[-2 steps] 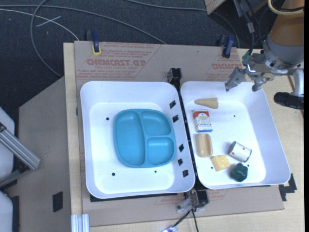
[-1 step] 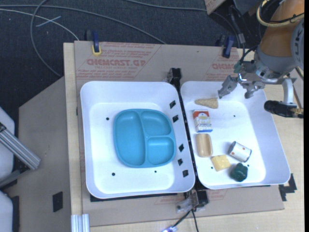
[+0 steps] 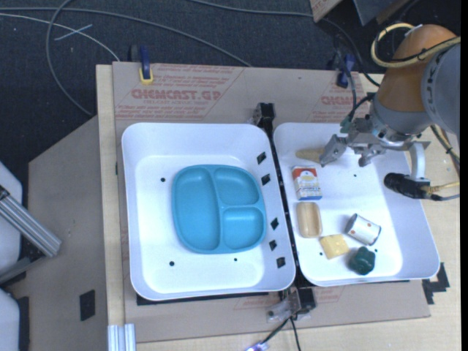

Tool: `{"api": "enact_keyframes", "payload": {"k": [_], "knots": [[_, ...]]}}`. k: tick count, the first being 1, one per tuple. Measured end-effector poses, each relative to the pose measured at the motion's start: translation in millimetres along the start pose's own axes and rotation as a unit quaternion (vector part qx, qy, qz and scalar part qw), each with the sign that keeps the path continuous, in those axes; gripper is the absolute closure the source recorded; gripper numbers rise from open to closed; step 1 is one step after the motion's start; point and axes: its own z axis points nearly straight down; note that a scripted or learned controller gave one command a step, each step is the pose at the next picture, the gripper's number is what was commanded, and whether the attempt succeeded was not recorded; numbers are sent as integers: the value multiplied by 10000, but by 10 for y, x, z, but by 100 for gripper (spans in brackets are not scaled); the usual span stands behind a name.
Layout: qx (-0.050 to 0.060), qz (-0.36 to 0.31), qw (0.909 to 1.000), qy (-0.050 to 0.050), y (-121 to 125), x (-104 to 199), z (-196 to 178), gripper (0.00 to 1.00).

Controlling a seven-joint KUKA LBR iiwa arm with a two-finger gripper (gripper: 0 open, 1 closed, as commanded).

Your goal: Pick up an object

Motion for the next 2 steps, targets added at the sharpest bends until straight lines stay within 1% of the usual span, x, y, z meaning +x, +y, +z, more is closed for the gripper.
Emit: {"api": "enact_keyframes", "payload": {"k": [1, 2], "knots": [[-45, 2, 10000, -7, 23, -3, 468, 0], [-60, -1, 10000, -16, 29, -6, 345, 100]]}}
